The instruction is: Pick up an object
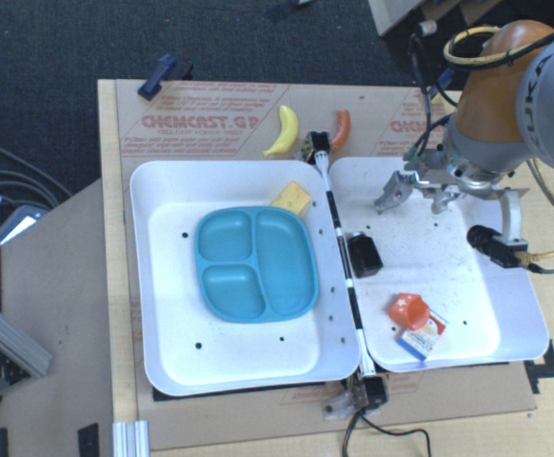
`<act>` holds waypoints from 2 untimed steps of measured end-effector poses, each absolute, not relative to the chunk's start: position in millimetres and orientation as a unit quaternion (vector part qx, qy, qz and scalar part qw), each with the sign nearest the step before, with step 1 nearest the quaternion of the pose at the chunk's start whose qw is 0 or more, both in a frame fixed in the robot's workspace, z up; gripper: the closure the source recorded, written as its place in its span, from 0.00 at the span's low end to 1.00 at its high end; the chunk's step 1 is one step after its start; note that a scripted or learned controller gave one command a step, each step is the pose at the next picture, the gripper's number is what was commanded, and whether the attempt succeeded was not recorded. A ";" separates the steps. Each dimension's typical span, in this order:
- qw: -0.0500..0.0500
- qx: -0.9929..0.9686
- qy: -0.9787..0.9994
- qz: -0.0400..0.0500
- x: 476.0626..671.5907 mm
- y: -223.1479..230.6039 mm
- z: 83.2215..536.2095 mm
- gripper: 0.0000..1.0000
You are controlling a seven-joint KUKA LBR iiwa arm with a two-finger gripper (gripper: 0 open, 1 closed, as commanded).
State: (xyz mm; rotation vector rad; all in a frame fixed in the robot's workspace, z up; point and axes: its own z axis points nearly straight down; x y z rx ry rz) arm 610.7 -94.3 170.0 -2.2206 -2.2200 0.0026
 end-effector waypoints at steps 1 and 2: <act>0.000 -0.707 -0.707 0.000 578.5 -100.6 97.3 0.00; 0.000 -0.707 -0.707 0.000 643.7 -97.8 84.8 0.00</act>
